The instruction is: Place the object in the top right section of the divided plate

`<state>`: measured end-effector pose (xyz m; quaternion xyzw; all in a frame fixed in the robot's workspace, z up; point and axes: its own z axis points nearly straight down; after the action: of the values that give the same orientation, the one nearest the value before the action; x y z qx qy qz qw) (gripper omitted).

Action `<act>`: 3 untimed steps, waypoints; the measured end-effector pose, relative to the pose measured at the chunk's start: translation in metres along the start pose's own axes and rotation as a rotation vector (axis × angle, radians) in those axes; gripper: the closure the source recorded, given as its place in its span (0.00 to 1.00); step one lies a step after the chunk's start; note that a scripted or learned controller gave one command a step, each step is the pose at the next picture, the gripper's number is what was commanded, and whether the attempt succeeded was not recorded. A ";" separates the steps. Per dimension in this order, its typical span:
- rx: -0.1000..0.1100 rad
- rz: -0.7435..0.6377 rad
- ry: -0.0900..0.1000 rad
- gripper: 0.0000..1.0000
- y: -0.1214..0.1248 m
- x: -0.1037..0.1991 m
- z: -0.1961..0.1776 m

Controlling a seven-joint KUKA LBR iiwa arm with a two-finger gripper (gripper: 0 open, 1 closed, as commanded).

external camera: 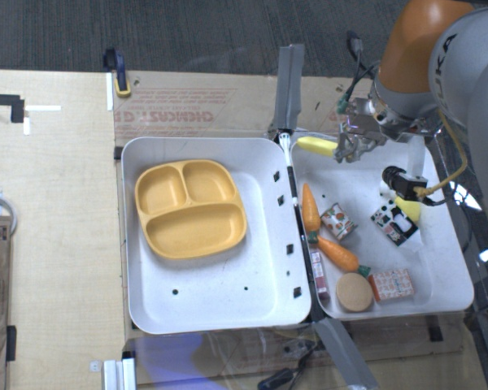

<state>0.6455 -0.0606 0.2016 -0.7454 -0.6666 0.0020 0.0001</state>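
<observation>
Toward the near wall of the right bin (451, 295), noting a round tan disc (354, 292) and a small red box (390, 284) lying just beside each other. Finding the print on the box too small for reading.

Moving farther in, passing two toy carrots (337, 253) with a small patterned carton (337, 220) between them, then a black, white and yellow item (397, 218) nearer the arm side. Making out no legible label on any of these.

Across in the left bin (146, 299), locating the yellow divided plate (191, 208), with its top right section (210, 181) lying on the far side, nearest the divider between the bins.

Farther still, at the far left corner of the right bin, taking the yellow banana-shaped object (315, 145) as the likely task item, lying flat just beside the hand (354, 146). Being unable to tell whether the hand is open, closed or already gripping the object.

Judging the object as light, smooth, probably hollow plastic: stiff, not fragile, but slippery and prone to rolling. Recommending a hold across the thick middle, square to its length, rather than at a tapered end.

Beyond the bins, on the tabletop (49, 185), reading red print resembling "CHEMCAST", upside down, on a brown sheet (179, 104). Reading part of the maker's lettering, ending "KA", on the grey arm (464, 47).
</observation>
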 end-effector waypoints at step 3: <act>-0.001 -0.076 0.001 0.00 -0.022 0.069 -0.091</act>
<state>0.6315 0.0108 0.2925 -0.7195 -0.6945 0.0013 -0.0002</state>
